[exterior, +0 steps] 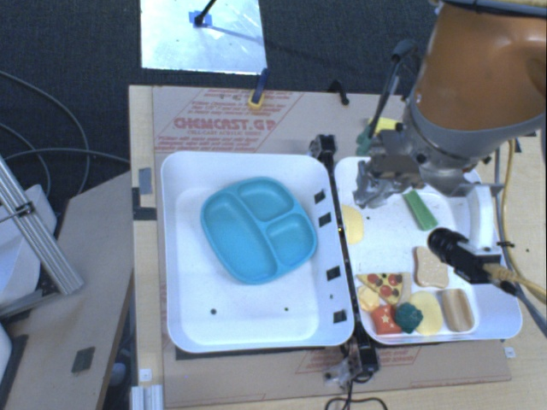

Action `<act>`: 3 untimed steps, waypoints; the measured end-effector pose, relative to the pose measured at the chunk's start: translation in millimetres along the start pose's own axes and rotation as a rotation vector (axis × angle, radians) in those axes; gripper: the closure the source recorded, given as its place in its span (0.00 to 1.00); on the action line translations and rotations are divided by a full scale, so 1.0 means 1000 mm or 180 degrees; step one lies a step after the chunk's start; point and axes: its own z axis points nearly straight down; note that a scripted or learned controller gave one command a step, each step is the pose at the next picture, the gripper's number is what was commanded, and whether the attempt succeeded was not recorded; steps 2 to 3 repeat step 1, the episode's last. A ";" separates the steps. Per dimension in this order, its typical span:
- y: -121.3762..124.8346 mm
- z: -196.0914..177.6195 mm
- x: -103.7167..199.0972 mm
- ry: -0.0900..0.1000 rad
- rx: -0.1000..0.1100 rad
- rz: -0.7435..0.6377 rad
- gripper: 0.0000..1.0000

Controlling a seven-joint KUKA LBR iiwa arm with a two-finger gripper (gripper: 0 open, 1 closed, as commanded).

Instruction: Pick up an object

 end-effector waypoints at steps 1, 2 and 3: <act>0.000 -0.025 0.042 0.0011 -0.0018 -0.0037 1.00; 0.000 -0.025 0.042 0.0011 -0.0018 -0.0037 1.00; 0.000 -0.025 0.042 0.0011 -0.0018 -0.0037 1.00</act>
